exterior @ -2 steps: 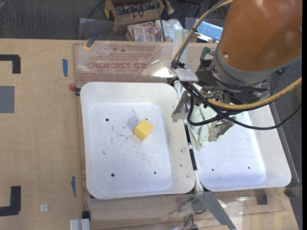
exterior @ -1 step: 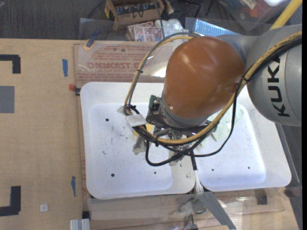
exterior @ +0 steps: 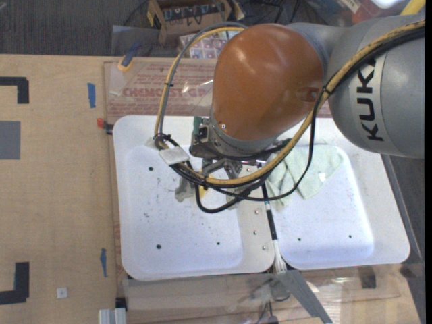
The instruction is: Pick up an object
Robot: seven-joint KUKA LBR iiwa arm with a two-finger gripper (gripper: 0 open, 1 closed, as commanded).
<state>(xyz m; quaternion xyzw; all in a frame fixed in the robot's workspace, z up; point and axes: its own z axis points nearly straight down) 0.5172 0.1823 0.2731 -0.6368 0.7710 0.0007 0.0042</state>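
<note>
End effector (exterior: 226,166) low over left bin (exterior: 145,248), hidden beneath orange wrist band (exterior: 266,79); finger state cannot tell. Candidate object: pale green cloth (exterior: 314,171) in right bin (exterior: 385,241), beside divider. Advice: centre over cloth fold, descend vertically, avoid cables (exterior: 216,204).

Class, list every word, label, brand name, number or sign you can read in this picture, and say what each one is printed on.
"KU": black letters on the grey arm, cut off at the picture's edge.
Red lettering on the clear sheet behind the bins: too blurred to read.
Printed cardboard box at the top: print too small to read.
Colourful printed card behind the orange band: illegible.
</note>
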